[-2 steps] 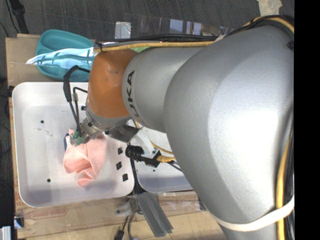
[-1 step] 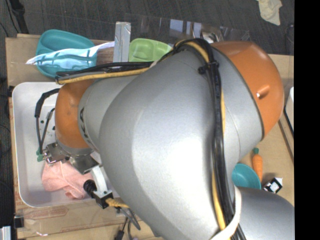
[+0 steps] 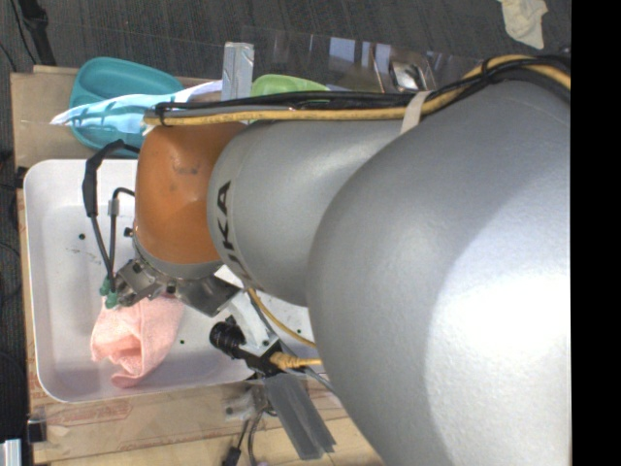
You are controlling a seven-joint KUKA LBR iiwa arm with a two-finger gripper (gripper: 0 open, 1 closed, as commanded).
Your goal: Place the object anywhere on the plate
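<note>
Pink cloth (image 3: pixel 136 343) is lying crumpled in the left bin (image 3: pixel 53 260), toward its near corner, resting on the bin floor. Its upper edge is sitting right under the gripper (image 3: pixel 121 294), touching it or nearly so; you are not getting a clean look at the contact.

Gripper is hanging low over the cloth's top left corner. Whether it is open, closed or pinching cloth cannot be told from this angle, since the wrist and the orange band (image 3: pixel 175 202) are blocking the view. Treat the grasp as unconfirmed.

Judgement: you are working the pick, not yet the carry.

- Soft cloth is going to sag and drape, so be aiming for a bunched fold, not a flat single layer.
- Be lifting slowly and straight up, watching whether the cloth is rising with the tool or staying on the bin floor.
- Black cable (image 3: pixel 94 202) is looping down beside the wrist, near the cloth. Be keeping it from snagging.

The arm (image 3: pixel 408 280) is covering most of the bench. A teal thing (image 3: pixel 121 81) and a green edge (image 3: pixel 286 83) are showing beyond the bin's far rim; whether either is the plate cannot be told. Be confirming the plate's place before you are committing to a carry path.
</note>
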